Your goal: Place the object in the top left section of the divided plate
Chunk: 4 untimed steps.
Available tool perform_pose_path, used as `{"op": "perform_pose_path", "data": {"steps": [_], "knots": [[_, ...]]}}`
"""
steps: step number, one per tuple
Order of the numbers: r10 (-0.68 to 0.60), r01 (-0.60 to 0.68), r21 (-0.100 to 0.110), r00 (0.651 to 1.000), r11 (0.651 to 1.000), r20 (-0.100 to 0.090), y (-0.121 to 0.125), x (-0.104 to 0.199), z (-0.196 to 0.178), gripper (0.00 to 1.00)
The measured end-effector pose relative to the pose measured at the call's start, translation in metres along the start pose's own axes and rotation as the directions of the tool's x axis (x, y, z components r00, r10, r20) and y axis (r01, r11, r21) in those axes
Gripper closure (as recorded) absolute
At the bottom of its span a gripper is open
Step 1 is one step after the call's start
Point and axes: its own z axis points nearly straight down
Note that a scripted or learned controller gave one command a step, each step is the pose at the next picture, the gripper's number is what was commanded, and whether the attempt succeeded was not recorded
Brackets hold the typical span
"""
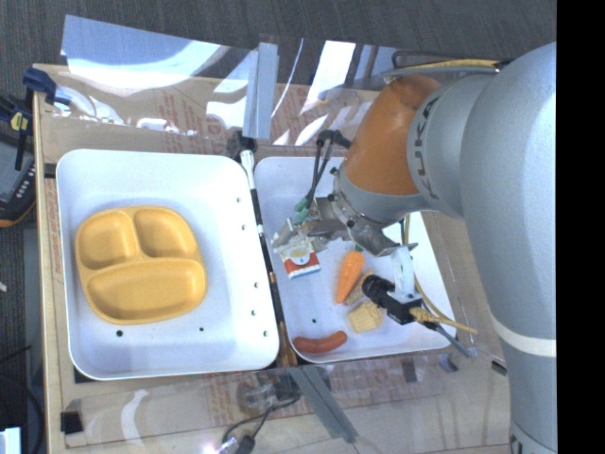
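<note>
Yellow plate with three sections lies in the left bin, with nothing in its top left section. The jaws are low over the right bin near a red and white carton; I cannot tell their state. A carrot, cracker and sausage lie nearby.

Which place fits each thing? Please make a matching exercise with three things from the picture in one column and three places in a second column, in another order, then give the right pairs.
Things:
1. divided plate
2. sausage
3. carrot

Places:
A. near the front edge of the right bin
B. in the left bin
C. middle of the right bin, just below the gripper

Pairs: 1-B, 2-A, 3-C
</note>
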Motion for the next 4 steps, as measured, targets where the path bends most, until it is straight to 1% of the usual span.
{"op": "perform_pose_path", "data": {"steps": [1,2,3,4], "knots": [[0.020,-0.020,-0.004,1.000,1.000,0.003,-0.038,0.074,-0.035,1.00],[-0.104,0.104,-0.007,0.995,0.995,0.005,-0.006,0.139,-0.120,1.00],[-0.190,0.190,-0.004,0.982,0.982,0.006,0.020,0.225,-0.087,1.00],[-0.383,0.384,-0.005,0.924,0.924,0.007,0.070,0.256,-0.034,1.00]]}}
